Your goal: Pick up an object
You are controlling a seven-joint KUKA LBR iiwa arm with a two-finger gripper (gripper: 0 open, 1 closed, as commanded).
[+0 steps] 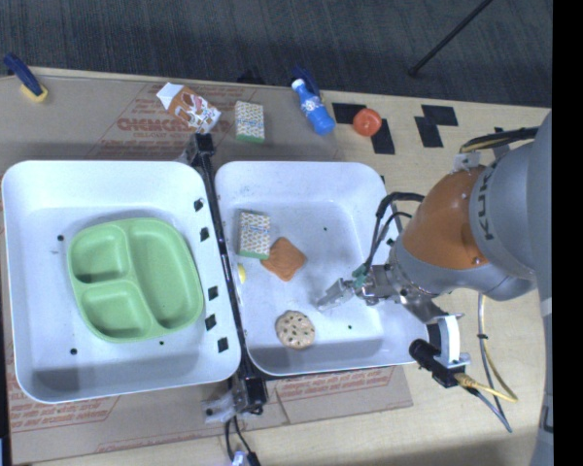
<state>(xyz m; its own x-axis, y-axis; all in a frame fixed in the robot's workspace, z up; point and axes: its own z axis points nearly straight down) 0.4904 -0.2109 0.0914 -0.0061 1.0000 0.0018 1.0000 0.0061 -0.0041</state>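
The right bin (pixel 364 178) holds three objects. A green-and-white patterned block (pixel 255 232) lies near its left wall, with an orange toast-like piece (pixel 286 257) touching its lower right corner. A round chocolate-chip cookie (pixel 294 329) lies near the front wall. My gripper (pixel 334 294) hangs low over the bin floor, pointing left. It is right of the orange piece and up and to the right of the cookie, apart from both. Nothing shows at its tip.
The left bin (pixel 29 192) holds a green divided tray (pixel 134 278). Behind the bins lie a snack packet (pixel 188 108), a second patterned block (pixel 249 121), a blue bottle (pixel 314 108) and an orange ball (pixel 367 120). The arm (pixel 447 236) covers the right bin's right rim.
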